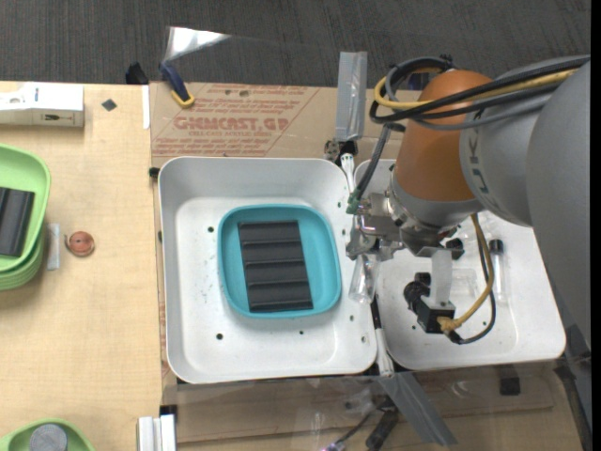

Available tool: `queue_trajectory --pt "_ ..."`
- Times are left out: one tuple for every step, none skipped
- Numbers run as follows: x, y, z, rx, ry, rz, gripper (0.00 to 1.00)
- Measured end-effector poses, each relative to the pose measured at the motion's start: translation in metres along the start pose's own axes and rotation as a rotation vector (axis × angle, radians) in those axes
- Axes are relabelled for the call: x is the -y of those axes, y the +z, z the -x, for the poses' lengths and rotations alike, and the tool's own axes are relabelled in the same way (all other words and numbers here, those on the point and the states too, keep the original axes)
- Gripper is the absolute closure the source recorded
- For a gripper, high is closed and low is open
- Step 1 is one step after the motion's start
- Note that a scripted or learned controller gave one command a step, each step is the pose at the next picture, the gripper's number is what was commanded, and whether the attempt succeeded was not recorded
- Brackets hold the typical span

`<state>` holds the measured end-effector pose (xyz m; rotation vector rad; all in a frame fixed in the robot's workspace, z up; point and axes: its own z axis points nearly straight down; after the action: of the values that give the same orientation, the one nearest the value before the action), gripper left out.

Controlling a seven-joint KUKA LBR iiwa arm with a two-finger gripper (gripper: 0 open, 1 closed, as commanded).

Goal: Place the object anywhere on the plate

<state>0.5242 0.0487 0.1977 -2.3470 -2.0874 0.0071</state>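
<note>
A teal, rounded-square plate (pixel 326 269) lies in the middle of the left white bin (pixel 188 280). A black ribbed rectangular object (pixel 274 264) rests flat on the plate and covers most of its centre. My gripper (pixel 361 272) hangs below the orange wrist band (pixel 441 148), over the rim between the two bins and just right of the plate's right edge. It is apart from the black object, and I see nothing held in it.
The grey arm covers much of the right bin (pixel 526 336), with yellow and black cables looping over it. A cardboard sheet (pixel 235 120) lies behind the left bin. On the wooden bench at left are a green dish (pixel 23 214) and a small round brown piece (pixel 81 243).
</note>
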Motion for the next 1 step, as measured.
queue_trajectory --pt "0.0 0.0 0.0 0.0 0.0 0.0 0.0"
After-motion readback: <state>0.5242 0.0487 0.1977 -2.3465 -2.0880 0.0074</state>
